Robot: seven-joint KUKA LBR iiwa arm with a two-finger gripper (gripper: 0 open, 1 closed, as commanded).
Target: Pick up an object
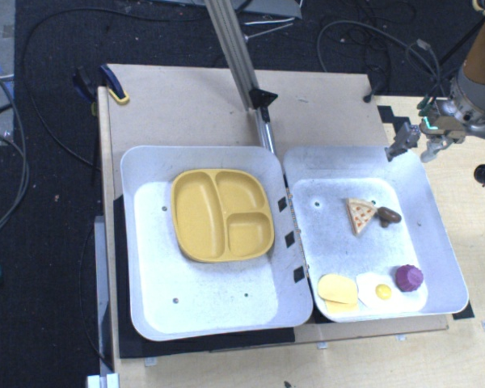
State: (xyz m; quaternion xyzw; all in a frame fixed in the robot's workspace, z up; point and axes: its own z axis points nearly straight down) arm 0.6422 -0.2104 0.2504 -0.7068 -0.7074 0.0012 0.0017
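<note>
1. The task names no one thing, so every piece in the right bin (436, 217) is a candidate: a pizza slice (360, 215) near the bin's middle, a small brown lump (387, 214) touching it at 3 o'clock, and along the near edge a pale yellow slab (338, 289), a fried egg (379, 290) and a purple ball (409, 278), side by side.
2. The left bin (145, 281) bears a yellow divided plate (222, 215), lying flat with three compartments.
3. The gripper (420, 145) hangs above the counter (323, 103) at about 1 o'clock from the right bin, beyond its far corner and well apart from every piece; nothing sits between the fingers; whether they are spread or closed I cannot tell.
4. Judged from this, the pick is not yet begun.
5. Risks: the slice and the brown lump touch, so a descent there may nudge one aside or catch both; the egg and slab lie flat and low, so the fingers may slide over them; the ball may roll away; the pieces by the near rim leave little room, and a finger could strike the bin wall.
</note>
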